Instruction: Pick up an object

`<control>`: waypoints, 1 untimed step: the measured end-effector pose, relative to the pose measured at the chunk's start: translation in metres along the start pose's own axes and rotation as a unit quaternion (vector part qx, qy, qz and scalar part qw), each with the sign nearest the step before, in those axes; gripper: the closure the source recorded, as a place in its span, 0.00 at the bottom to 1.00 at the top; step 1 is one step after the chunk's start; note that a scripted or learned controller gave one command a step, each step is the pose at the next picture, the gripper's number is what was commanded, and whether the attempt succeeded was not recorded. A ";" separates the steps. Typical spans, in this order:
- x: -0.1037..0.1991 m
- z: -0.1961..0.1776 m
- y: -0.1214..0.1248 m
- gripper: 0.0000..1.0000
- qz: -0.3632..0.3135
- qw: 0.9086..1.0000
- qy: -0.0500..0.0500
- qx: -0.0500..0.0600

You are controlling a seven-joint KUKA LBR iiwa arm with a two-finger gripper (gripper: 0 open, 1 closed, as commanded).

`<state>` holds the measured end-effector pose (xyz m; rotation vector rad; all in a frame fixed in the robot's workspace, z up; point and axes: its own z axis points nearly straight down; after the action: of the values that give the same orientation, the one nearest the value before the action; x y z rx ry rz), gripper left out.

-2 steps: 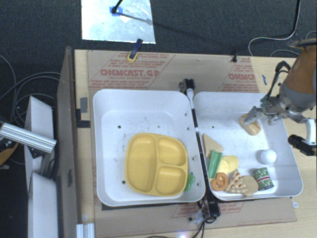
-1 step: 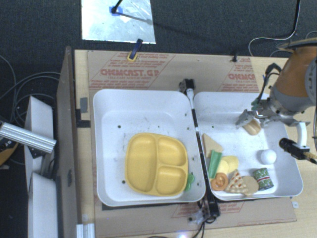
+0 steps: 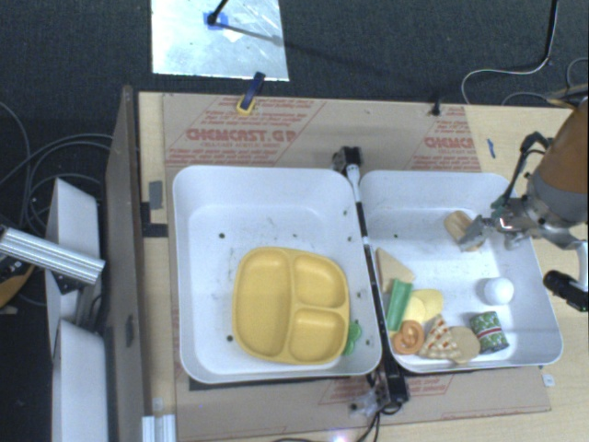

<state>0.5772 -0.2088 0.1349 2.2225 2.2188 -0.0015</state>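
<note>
My gripper hangs low over the upper right part of the right bin, on the arm reaching in from the right. A small tan block lies right at its left tip, touching or nearly touching it. Further forward in the same bin lie a white ball, a green and red can, a pizza slice, an orange round piece, a green stick and a yellow wedge.
The left bin holds a yellow divided plate with a small green thing at its right edge. A black divider runs between the bins. Cardboard lies under both.
</note>
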 end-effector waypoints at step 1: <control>0.025 0.032 0.060 0.00 -0.005 1.000 0.001 -0.003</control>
<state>0.6369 -0.1835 0.1031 2.2098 2.2282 0.0060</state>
